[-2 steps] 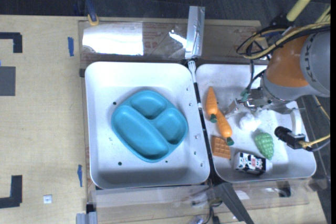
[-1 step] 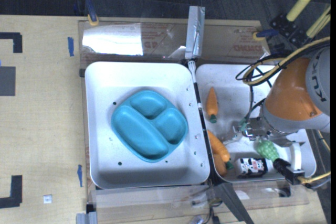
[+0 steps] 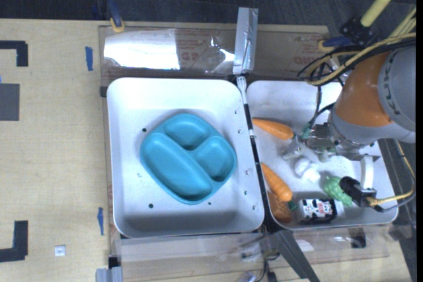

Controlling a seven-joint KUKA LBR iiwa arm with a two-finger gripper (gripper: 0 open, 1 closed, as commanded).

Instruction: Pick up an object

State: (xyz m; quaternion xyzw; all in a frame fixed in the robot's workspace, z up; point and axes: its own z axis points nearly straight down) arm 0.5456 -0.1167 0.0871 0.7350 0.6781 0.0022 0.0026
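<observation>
Gripper [image 3: 316,145] sits low in the right bin [image 3: 277,92], under the orange-banded wrist; the arm body covers it, so whether the jaws are apart or together cannot be told, and nothing is visibly between them. Nearest candidates: one carrot [image 3: 272,129] just left of the jaws, a whitish lump [image 3: 305,167] just below them, identity unclear. Further below: a second carrot [image 3: 276,184] down-left against the bin wall, a green piece [image 3: 336,187] and a small dark box [image 3: 317,209]. Blue divided tray [image 3: 188,157] lies well left in the other bin [image 3: 132,109]. Carrots look like light, stiff, smooth toys: probably slippery on the taper. Best hold is judged across the thick middle, jaws square to the long axis.
</observation>
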